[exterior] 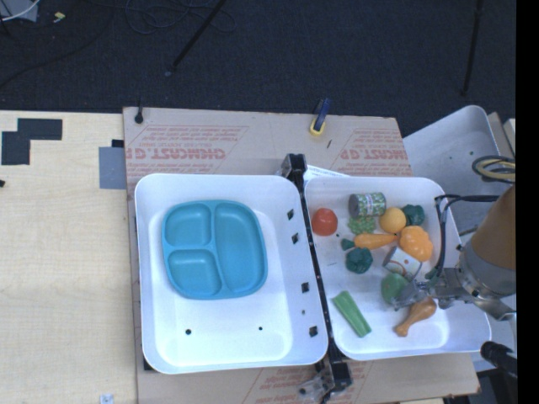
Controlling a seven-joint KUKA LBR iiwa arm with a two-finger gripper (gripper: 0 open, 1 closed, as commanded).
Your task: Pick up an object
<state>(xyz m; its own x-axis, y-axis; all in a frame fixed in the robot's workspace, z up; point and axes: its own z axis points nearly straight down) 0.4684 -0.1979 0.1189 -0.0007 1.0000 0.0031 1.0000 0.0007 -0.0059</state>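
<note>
The gripper (418, 293) hangs low in the right bin (337, 194), reaching in from the arm (497, 251) at the bin's right side. Its tip sits over a cluster just right of the bin's centre: a green toy vegetable (392, 288) on one side, a toy chicken drumstick (415, 316) just below. Whether anything lies between the tips is too small and cluttered to tell, and I cannot tell if they are spread or pressed together.

To do this step well, I judge the gripper should settle on one piece alone, likely the drumstick, which lies a little apart from the pile toward the bin's near wall, and close across its narrow shaft rather than its rounded end. The orange pepper (416, 242) and carrot (376, 241) crowd the far side, so a straight lift suits better than a drag.

The cardboard (202, 141) under the bins bears red print, upside down and not clearly readable. The small can (367, 204) has a label too blurred to read. The left bin (168, 326) holds a blue divided plate (214, 249).
</note>
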